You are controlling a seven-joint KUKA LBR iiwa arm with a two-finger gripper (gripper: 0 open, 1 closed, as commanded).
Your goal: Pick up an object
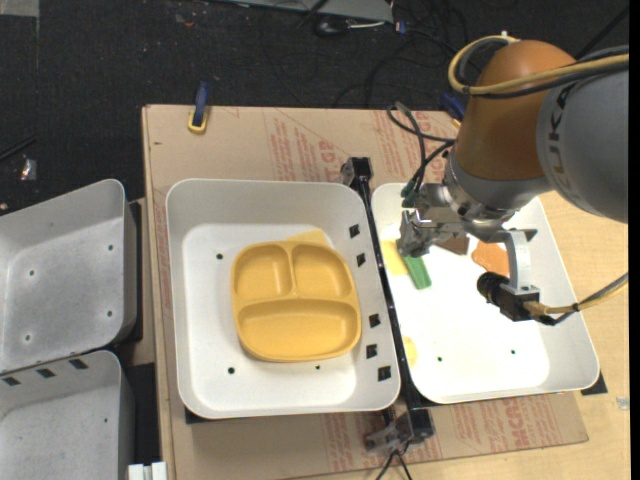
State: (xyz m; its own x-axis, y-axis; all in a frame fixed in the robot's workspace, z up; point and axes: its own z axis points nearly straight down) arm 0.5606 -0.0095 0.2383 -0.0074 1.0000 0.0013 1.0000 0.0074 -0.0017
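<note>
The end effector (414, 246) hovers over the green block (417, 271) near the right bin's (520, 373) left wall; its opening is unclear. Block looks light, rigid; grip its long sides.

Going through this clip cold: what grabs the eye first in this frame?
The yellow divided tray stands out, lying in the middle of the left bin. Next comes the grey arm with its orange band, reaching in from the right over the right bin, its gripper just above a small green object.
</note>
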